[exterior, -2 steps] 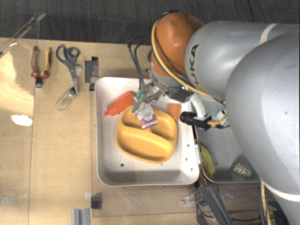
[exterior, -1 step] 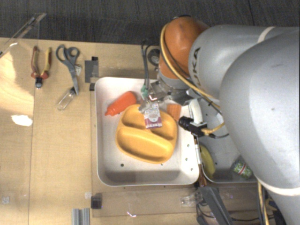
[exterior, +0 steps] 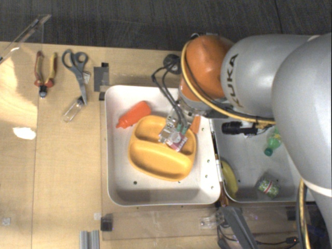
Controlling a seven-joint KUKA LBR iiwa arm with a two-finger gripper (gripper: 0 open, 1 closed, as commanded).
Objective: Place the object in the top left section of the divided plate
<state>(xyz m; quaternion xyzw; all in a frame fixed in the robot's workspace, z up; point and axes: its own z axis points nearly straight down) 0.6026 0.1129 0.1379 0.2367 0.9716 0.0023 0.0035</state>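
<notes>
Fingers (exterior: pixel 175 135) pinch close together over the yellow divided plate (exterior: pixel 155 160), with a small pink-red object (exterior: pixel 179 143) showing between their tips; it is too small and blurred for me to name. From where I stand it hangs low above the plate's upper right section, at or just off the surface, so the task's thing is in the grip and not yet in the top left section. To do this well, I reckon the arm should lift a touch to clear the raised ridge between sections, slide left over the neighbouring hollow, lower until the piece nearly touches, and only then let go, since a light bit dropped on smooth, glossy plastic may skid or bounce out. The plate looks moulded and rounded, with soft dividing ridges. An orange carrot-shaped toy (exterior: pixel 134 114), matte and tapered, lies against the plate's upper left rim and should be left alone. The white bin (exterior: pixel 111 154) around them is shallow and smooth-walled, on the pale wooden bench (exterior: pixel 52 180).
</notes>
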